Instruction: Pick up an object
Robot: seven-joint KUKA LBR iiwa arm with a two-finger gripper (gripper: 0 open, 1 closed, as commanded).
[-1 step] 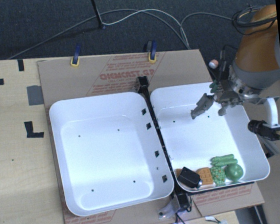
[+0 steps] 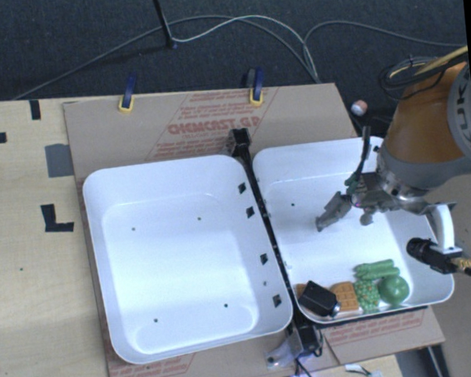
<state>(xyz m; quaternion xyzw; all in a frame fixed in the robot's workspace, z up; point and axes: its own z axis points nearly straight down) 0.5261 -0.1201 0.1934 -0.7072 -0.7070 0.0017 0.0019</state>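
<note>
Along the near wall of the right bin lie several small objects. They are a black block, an orange waffled piece, a green bumpy piece and a green round piece. My gripper hangs over the middle of the right bin, well behind those objects. It is open, its two grey fingers spread apart, and nothing is between them.
The left bin sits beside the right one, with a black divider strip between them. The grey and orange arm comes in from the right. Both bins rest on a cardboard sheet held by clamps.
</note>
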